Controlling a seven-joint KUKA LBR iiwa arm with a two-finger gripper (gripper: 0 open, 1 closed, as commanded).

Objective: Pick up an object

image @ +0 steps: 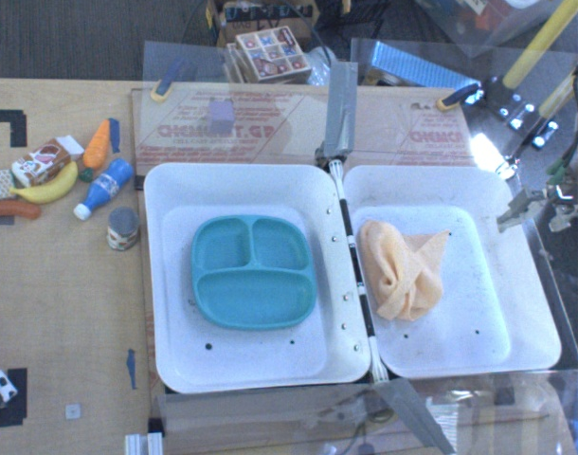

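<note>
Two shallow white bins (175, 197) sit side by side; gripper (531, 207) at three o'clock, its opening impossible to judge, should descend onto the crumpled peach cloth (403, 268).

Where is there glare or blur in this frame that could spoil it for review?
Camera view: strong glare on the clear panel behind the right bin, around the clamps; soft focus overall, so the bench lettering is barely legible; teal plate and cloth evenly lit, with faint shadows.

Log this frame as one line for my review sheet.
left bin: teal plate | right bin: crumpled cloth | claw: at right bin's right edge, apart from cloth | pick: not yet done
</note>
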